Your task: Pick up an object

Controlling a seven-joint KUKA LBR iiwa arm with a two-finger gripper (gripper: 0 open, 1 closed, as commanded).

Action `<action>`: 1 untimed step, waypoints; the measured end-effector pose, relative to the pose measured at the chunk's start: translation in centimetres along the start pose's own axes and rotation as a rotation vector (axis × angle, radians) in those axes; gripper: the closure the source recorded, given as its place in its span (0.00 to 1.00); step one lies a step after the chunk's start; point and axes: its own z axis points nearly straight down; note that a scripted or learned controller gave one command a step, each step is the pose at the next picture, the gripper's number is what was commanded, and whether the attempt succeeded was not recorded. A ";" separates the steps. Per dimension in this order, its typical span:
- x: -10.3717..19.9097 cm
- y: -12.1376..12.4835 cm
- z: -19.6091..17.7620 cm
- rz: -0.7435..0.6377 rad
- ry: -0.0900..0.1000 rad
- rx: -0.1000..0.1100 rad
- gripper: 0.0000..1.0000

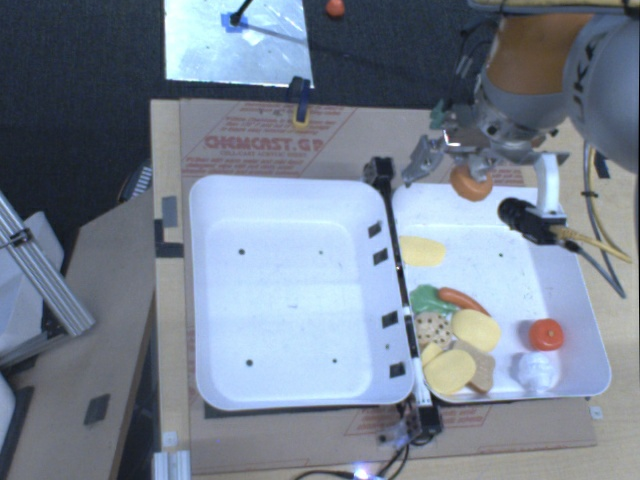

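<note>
A flat brown cardboard-covered bench (270,133) with red printed lettering is seen. Two shallow white plastic bins are set directly on it, side by side and touching: the left bin (290,293) at 9 o'clock, the right bin (560,298) at 3 o'clock.

- This is a robot lab, not a home.
- A grey and orange industrial arm (560,58) reaches over two white bins (290,288) clamped side by side.
- The counter (270,133) is printed cardboard, with loose cables (600,243) and an aluminium frame rail (40,278) beside it.
</note>
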 end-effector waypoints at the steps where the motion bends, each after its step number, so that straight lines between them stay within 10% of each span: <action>1: 0.0 -0.2 -0.4 -0.005 0.000 0.009 1.00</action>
